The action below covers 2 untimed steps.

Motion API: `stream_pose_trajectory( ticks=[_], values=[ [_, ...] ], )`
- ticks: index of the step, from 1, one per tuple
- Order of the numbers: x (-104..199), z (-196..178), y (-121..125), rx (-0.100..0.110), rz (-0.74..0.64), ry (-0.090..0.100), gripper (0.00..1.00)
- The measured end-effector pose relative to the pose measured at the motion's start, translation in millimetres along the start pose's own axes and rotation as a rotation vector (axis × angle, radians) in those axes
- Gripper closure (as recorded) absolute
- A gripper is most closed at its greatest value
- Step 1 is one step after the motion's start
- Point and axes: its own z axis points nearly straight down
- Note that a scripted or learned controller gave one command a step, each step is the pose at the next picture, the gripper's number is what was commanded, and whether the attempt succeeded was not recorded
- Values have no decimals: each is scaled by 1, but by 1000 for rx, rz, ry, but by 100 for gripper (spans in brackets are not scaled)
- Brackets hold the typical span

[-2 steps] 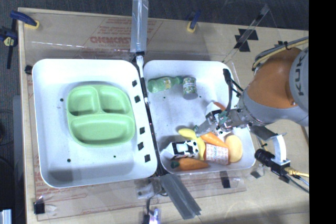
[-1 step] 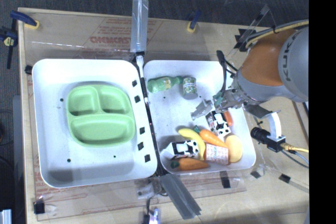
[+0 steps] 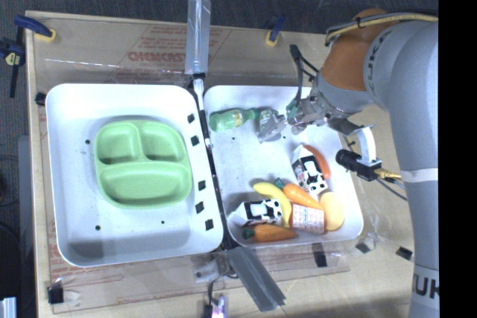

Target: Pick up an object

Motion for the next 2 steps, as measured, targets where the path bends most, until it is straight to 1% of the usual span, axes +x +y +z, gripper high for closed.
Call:
stream_pose_trajectory(
  ticks=[1, 2],
  values=[
    [-10, 53, 51, 2, -31, 0, 0],
    [-8, 43, 53, 2, -39, 0, 100]
  ],
)
